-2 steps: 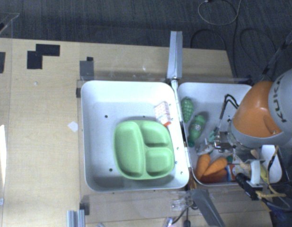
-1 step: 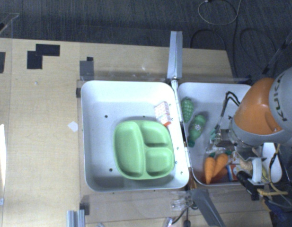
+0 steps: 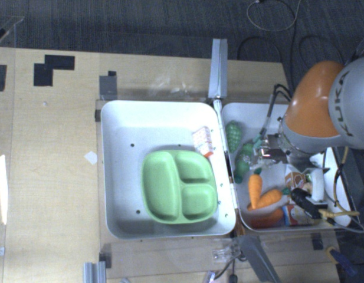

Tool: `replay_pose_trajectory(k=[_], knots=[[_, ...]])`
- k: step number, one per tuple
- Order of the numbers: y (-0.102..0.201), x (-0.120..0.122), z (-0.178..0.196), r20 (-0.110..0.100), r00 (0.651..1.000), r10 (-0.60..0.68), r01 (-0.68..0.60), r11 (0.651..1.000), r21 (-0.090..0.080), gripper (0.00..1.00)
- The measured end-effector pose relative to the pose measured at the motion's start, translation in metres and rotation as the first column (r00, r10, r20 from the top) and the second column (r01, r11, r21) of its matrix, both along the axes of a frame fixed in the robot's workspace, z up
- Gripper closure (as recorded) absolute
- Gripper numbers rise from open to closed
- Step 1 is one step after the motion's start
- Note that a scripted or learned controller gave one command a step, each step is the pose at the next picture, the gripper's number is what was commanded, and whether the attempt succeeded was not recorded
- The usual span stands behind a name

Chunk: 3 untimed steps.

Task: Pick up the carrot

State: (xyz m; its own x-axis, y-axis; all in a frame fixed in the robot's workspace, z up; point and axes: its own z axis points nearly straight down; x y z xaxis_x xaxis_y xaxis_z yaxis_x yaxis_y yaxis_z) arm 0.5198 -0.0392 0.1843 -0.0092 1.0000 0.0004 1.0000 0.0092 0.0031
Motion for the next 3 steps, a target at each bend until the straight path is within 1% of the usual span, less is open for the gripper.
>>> replay_pose_trajectory(k=[1,2,3], knots=[[-0.001,0.027,0.07,0.0,0.999,0.046,-0.046,0.999,-0.001,1.0],[-0.001,0.027,0.07,0.0,0.999,0.046,-0.046,0.999,-0.001,0.0],[0.015,-0.032,0.018,-0.001,0.962,0.272,-0.272,0.962,-0.001,0.0]])
